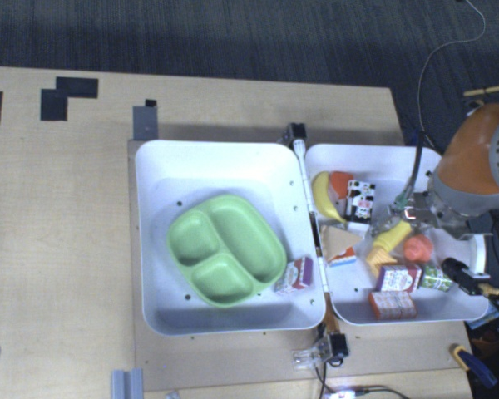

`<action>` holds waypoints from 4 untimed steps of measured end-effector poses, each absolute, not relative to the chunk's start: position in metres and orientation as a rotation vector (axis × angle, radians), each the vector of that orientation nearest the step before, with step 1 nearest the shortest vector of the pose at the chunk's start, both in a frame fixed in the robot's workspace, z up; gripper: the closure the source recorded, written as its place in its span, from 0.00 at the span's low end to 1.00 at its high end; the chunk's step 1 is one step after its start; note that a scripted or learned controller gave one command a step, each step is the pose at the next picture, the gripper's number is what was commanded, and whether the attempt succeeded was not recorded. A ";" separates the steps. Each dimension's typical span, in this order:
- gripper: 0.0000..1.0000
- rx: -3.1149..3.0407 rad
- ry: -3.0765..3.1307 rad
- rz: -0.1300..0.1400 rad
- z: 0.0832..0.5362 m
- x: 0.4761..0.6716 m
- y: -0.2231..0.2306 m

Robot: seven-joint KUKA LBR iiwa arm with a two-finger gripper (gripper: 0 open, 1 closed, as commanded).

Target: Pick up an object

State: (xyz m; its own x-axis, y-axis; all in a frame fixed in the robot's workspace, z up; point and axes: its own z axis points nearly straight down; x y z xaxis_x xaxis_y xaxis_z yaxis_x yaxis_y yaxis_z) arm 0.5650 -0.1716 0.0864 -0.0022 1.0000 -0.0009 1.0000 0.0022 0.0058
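1. Nearest the camera, at 6 o'clock in the frame, a clip and cables (328, 352) sit on the bench (58, 264) just below the seam between the two bins.
2. Left bin (150, 306): a green tray (224, 248) with three compartments lies at its centre. A small red-and-white packet (296, 276) rests at the tray's 4 o'clock, against the bin's right wall.
3. Right bin (349, 314), near edge: a red box (392, 305) lies at 6 o'clock. Just beyond it stands a dark red carton (398, 278), with a green-labelled bottle (437, 280) at its 3 o'clock.
4. Right bin, centre: a tan card (341, 241) with a small orange-and-white piece (343, 258) on its near edge lies at 9 o'clock. A yellow bottle-like item (386, 241) lies tilted in the middle, touching an orange-red ball (417, 248) at its 3 o'clock.
5. Right bin, far side: a banana (324, 198) lies at 11 o'clock beside an orange item (343, 183) and a black-and-white patterned box (360, 199).
6. Gripper (397, 214): it hangs over the centre of the right bin, just above the yellow item. Clutter and blur obscure it; I cannot tell its state, and no object is confirmed in its grasp.
7. Arm (482, 160): the orange band sits at 3 o'clock in the frame, beyond the bin's right wall.
8. Farthest: black markers (66, 94) on the bench at 10 o'clock, then dark floor (233, 23).
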 end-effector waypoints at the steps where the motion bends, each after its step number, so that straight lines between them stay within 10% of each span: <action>1: 1.00 2.211 2.217 0.013 0.099 0.568 -0.171; 2: 1.00 2.212 2.223 0.007 0.204 0.551 -0.127; 3: 1.00 2.215 2.225 0.005 0.231 0.492 -0.046; 4: 1.00 2.215 2.226 0.004 0.213 0.523 0.001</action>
